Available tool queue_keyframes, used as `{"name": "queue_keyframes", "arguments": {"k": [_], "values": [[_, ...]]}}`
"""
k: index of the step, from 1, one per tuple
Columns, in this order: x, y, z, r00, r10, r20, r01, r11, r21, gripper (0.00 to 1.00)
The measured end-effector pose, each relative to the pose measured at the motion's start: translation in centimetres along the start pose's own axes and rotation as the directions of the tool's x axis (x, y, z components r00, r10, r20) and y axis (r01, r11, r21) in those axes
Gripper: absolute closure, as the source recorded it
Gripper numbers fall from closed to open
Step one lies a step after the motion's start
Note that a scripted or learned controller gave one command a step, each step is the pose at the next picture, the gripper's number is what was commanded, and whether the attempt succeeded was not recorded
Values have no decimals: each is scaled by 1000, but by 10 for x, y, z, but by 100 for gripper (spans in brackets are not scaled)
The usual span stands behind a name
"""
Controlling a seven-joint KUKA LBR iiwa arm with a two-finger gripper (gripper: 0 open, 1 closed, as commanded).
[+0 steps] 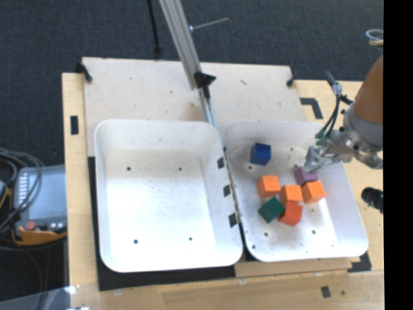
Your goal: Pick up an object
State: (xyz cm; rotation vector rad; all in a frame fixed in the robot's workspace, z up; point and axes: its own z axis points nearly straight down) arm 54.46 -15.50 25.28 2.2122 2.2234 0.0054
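Purple block (304, 174), small and dull mauve, sits in the right bin (348, 231) just above the orange cubes (292, 194), touching the gripper (311, 166) tip. Fingers blur together there; their spread cannot be told, and the block is partly covered.

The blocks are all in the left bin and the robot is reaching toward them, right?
Not quite. In the camera view the blocks are in the right bin, not the left: a blue block, orange blocks, a green block, a red block and a purple block. The gripper is indeed reaching toward them, at the purple one.
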Motion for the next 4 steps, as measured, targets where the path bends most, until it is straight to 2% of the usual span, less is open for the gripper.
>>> {"name": "queue_keyframes", "arguments": {"k": [1, 4], "values": [[56, -7, -8, 1000, -3, -3, 3, 1000, 4, 100], [200, -26, 26, 1000, -2, -2, 2, 1000, 8, 100]]}}
